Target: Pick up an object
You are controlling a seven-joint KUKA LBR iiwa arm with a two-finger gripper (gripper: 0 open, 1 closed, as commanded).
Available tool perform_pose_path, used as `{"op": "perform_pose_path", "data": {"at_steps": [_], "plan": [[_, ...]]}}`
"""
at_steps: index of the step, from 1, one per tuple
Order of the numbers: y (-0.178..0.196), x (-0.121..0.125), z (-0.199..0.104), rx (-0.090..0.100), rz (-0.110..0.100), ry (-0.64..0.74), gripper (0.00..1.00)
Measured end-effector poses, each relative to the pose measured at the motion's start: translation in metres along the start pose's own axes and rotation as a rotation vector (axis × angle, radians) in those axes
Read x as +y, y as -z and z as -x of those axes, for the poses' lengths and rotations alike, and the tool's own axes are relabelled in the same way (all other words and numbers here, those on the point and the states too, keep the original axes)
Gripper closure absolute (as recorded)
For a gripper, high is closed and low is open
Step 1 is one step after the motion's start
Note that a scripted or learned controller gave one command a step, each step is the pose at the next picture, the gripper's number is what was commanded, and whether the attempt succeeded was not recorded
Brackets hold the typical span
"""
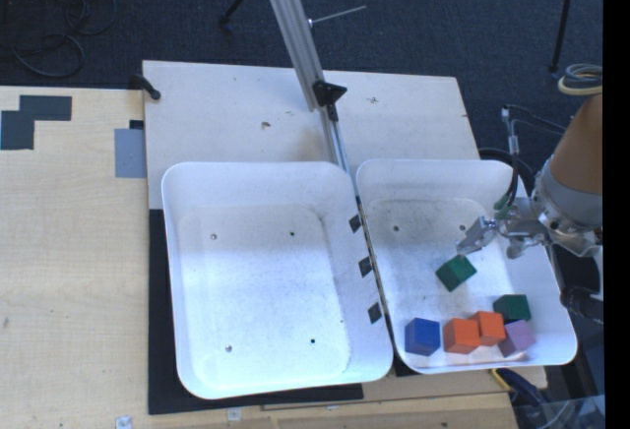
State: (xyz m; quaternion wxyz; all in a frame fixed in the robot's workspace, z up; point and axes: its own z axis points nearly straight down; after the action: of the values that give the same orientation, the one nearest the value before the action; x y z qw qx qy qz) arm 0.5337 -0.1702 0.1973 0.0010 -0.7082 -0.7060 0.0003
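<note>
My gripper (472,239) hangs over the middle of the right bin (413,183), reaching in from the right. A green block (456,272) sits tilted just below and left of its tip, very close to it; whether the two touch is unclear. Along the bin's front edge lie a blue cube (422,336), two orange blocks (461,337) side by side, a dark green cube (512,307) and a purple block (517,337).
The left bin (197,211) stands beside the right one, with black clips (365,266) on the shared wall. A slanted aluminium bar (295,33) rises behind the bins. Cables run by the arm at the right.
</note>
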Motion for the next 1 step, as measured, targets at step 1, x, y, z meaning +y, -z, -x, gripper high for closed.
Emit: {"op": "perform_pose_path", "data": {"at_steps": [1], "plan": [[-0.0942,0.0012,-0.0023,0.002,-0.009,0.002,0.0]]}}
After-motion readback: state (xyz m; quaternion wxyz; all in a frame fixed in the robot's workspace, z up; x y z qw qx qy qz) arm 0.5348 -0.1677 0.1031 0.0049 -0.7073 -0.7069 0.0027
